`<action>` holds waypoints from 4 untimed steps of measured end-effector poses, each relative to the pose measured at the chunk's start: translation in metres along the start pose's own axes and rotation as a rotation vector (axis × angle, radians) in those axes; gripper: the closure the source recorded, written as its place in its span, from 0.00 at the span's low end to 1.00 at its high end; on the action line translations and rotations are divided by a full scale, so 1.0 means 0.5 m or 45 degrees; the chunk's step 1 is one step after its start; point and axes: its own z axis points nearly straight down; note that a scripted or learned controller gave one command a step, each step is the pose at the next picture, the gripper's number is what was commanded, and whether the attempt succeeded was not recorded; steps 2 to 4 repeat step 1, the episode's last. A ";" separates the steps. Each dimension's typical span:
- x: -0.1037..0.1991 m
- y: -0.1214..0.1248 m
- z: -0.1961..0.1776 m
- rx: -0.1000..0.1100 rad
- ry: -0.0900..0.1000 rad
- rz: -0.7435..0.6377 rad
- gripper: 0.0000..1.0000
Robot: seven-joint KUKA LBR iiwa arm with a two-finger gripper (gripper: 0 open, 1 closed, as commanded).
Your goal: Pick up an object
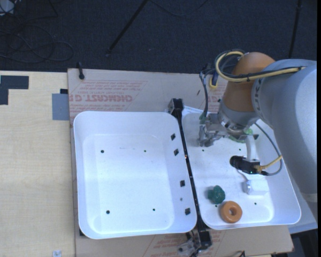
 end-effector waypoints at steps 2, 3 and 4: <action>0.000 0.000 0.001 0.001 0.000 -0.001 0.00; 0.000 0.000 0.001 0.001 0.000 -0.001 0.00; 0.000 0.000 0.001 0.001 0.000 -0.001 0.00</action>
